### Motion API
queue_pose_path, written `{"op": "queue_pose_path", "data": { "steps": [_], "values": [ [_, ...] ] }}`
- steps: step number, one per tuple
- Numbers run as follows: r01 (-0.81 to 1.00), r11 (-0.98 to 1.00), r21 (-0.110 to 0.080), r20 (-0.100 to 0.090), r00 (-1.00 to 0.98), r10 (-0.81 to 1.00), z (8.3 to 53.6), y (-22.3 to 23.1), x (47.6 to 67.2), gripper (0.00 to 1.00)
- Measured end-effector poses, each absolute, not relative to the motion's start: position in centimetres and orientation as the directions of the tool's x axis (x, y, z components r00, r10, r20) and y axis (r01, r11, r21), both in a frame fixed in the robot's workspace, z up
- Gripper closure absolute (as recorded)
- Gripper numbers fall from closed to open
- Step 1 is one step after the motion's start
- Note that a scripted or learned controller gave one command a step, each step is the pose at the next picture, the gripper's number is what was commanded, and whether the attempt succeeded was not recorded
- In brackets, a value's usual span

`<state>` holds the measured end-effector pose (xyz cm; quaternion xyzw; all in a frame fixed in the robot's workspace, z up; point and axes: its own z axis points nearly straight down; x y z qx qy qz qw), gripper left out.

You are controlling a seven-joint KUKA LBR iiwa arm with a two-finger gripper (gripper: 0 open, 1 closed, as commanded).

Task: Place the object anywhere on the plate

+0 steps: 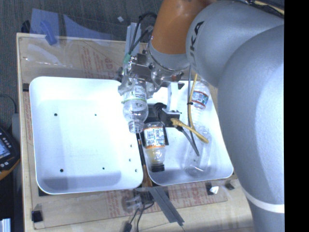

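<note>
My gripper (135, 87) hangs over the seam between the two bins, near the top right corner of the left bin (72, 144). It is shut on a clear plastic bottle (134, 109). The bottle hangs below the fingers with its cap end pointing toward the camera, over the left bin's right edge. The arm's orange band and grey wrist hide the upper part of the right bin (219, 166).
Three more bottles lie in the right bin: one with orange liquid and a black cap (155, 149), a clear one (198, 151) at the right, and a labelled one (199, 97) under the arm. A yellow cable crosses them. The left bin's floor is bare white.
</note>
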<state>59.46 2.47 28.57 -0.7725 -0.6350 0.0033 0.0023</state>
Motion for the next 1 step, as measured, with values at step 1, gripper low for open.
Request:
{"op": "queue_pose_path", "data": {
  "steps": [1],
  "values": [
    [0.981, -0.193, -0.009, -0.003, 0.193, 0.981, 19.24, 6.43, 60.32, 1.00]
  ]
}}
